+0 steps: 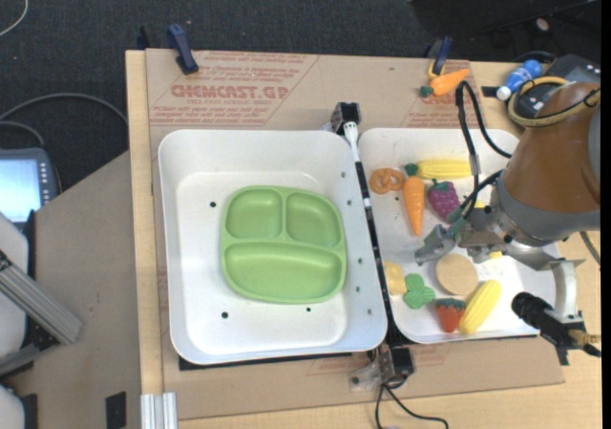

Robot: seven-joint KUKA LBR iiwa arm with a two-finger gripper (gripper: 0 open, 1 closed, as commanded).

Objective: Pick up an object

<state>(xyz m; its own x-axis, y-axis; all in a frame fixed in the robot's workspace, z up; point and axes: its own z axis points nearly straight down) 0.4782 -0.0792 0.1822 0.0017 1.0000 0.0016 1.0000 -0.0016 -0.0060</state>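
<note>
My gripper (456, 249) hangs low over the middle of the right bin (516, 140), open, with nothing between its fingers. Just below it lies a round tan disc (455, 275). An orange carrot (412, 204) and purple grapes (442, 198) lie just above and left of it. Further up are a pretzel (387, 179) and a corn cob (444, 168). Along the bin's front lie a second corn cob (479, 305), a strawberry (449, 314), a green broccoli piece (417, 291) and a small yellow piece (394, 277). The arm hides the bin's right part.
The left bin (181, 226) holds a green divided plate (283, 245). A black divider strip (364, 207) runs between the bins. A small orange toy (445, 83) and blue clamps (182, 49) sit on the board behind. Cables (468, 131) loop over the right bin.
</note>
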